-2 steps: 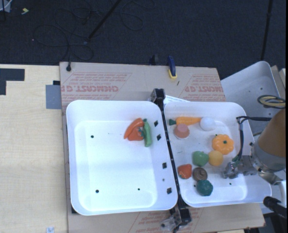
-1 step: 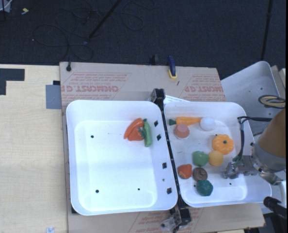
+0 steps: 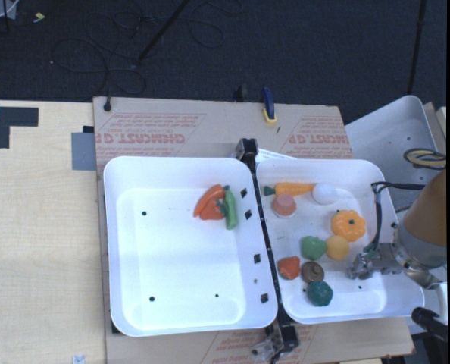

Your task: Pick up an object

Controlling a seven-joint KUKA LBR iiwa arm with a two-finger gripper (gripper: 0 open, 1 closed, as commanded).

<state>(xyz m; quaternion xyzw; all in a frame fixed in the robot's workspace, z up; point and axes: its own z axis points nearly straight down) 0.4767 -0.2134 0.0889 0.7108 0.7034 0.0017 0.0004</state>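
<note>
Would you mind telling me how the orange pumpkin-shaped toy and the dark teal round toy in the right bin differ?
The orange pumpkin-shaped toy is bright, ribbed and a bit larger; the dark teal round toy is dull, plainer and smaller. The pumpkin sits mid-bin toward the right wall, above the gripper; the teal toy lies at the near edge, left of the gripper. Both rest loose in the right white bin, untouched.

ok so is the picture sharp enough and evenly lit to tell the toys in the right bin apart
Camera view: soft overall, with small toys blurry at the edges yet separable by colour, such as the orange pumpkin and the teal piece; lighting is even, with faint shadows on the white right bin; the claw is smeared, its fingers unreadable.
</note>
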